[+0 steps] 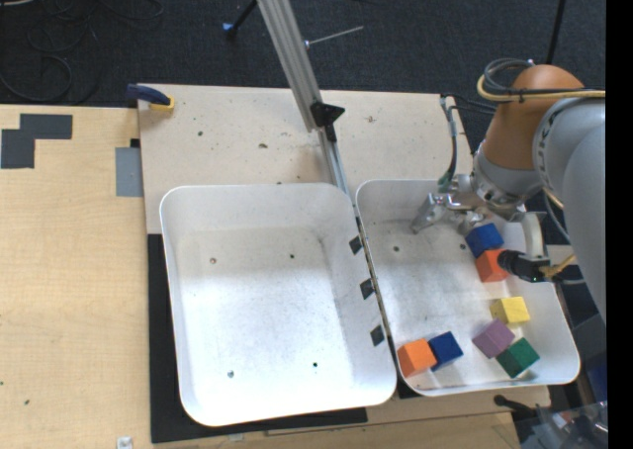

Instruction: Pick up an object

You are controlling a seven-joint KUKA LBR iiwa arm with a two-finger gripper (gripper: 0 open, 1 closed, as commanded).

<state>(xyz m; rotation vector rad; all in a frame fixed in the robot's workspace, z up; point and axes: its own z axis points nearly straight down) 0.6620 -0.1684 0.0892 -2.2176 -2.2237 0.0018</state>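
Light wooden bench (237, 140), speckled with small dark marks. Two shallow white bins sit on it side by side, touching along their inner edges: left bin (178, 239) and right bin (396, 210), both toward the bench's near edge. A black mat (158, 338) shows under the left bin at its left and near sides. Blue-and-yellow clamp (150, 96) at the bench's far left corner. Slanted aluminium post (292, 51) rises from the bench's far side, between the bins.

Claw (442, 208) finger state indistinct; arm (554, 155) cropped at right.
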